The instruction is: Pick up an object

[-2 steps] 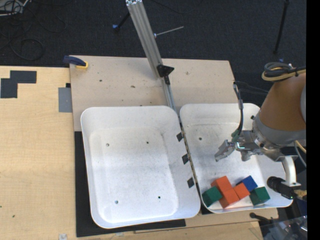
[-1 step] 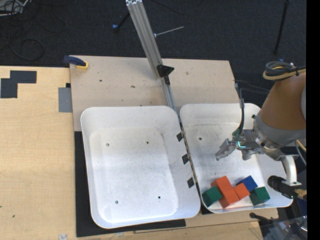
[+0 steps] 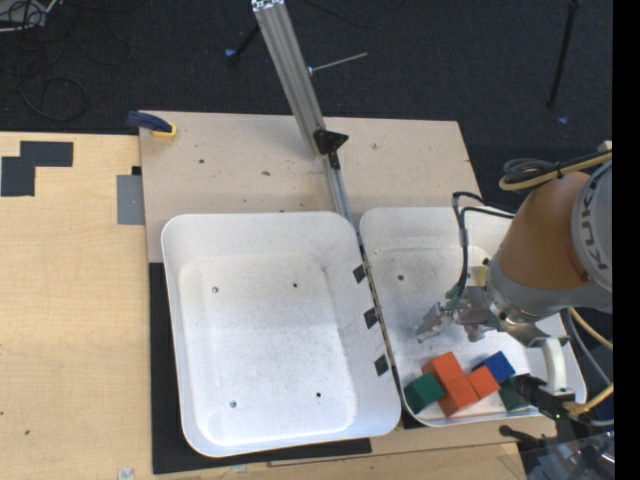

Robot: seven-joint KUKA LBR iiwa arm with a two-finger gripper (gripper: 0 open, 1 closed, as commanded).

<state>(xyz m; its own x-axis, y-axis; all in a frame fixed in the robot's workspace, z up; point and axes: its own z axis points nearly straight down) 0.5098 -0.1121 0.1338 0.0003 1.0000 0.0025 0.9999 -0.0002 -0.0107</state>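
Observation:
Several small blocks lie bunched at the near corner of the right bin [image 3: 420, 243]: a large orange block [image 3: 454, 381], a green block [image 3: 425, 392] on its left, a smaller orange block [image 3: 483, 380], a blue block [image 3: 498, 366] and a dark green piece [image 3: 515, 396]. My gripper [image 3: 436, 325] hangs low over the right bin, just above and left of the blocks, apart from them. Its metal fingers [image 3: 428, 330] point left and down with nothing visible between them. The arm's orange band [image 3: 545, 233] rises behind it to the right.
The left bin [image 3: 265, 328] lies beside the right one, with black clips along their shared wall. A slanted aluminium rail [image 3: 297, 78] stands behind the bins. A yellow-and-blue tool [image 3: 152, 123] rests at the bench's far left corner. Cables hang beside the arm at right.

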